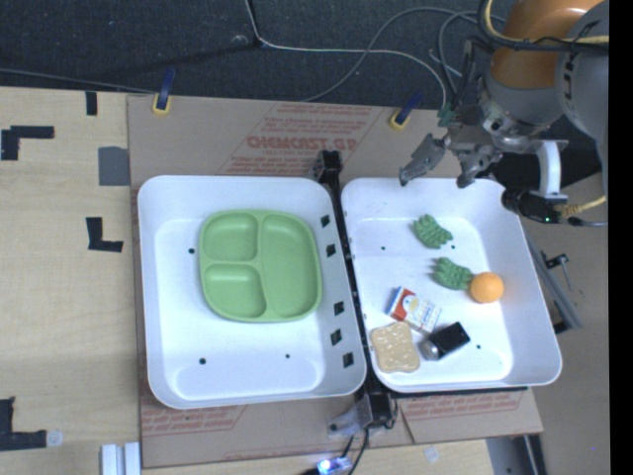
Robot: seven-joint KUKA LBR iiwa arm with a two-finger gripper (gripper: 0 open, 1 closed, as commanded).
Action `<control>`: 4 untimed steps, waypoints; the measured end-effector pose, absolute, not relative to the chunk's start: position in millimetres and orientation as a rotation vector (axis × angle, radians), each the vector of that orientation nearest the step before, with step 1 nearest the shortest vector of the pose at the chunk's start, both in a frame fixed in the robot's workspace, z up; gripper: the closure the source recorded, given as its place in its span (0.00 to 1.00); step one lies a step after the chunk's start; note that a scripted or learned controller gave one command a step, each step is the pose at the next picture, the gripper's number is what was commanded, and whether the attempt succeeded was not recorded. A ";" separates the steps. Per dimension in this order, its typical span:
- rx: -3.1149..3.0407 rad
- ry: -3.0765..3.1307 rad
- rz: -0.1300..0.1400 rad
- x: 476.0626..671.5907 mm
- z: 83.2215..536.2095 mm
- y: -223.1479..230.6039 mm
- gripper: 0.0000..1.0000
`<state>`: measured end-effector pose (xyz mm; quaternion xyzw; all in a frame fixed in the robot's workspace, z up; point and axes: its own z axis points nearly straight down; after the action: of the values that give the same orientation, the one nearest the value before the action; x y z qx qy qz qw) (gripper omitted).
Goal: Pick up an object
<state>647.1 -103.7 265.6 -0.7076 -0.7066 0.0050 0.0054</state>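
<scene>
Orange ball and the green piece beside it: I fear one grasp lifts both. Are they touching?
Touching. The camera view shows the orange ball pressed against the green piece, with no white bin floor between them.

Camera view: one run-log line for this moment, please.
gripper: open, above right bin's far edge | held: nothing | nearest: green piece | picked: none

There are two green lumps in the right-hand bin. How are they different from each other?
The upper lump lies alone on bare white floor; the lower lump sits right beside an orange ball. The upper lump is nearer the gripper; the lower one is nearer the small carton. Both are bumpy, green and about the same size, in the right bin.
</scene>
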 end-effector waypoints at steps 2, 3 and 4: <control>-2.220 -2.222 0.005 640.7 219.5 -97.9 0.00; -2.219 -2.221 0.006 642.0 175.7 -101.5 0.00; -2.219 -2.221 0.008 642.2 113.8 -107.8 0.00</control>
<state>642.2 -107.8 113.8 -0.7068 -0.7074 0.0025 0.0013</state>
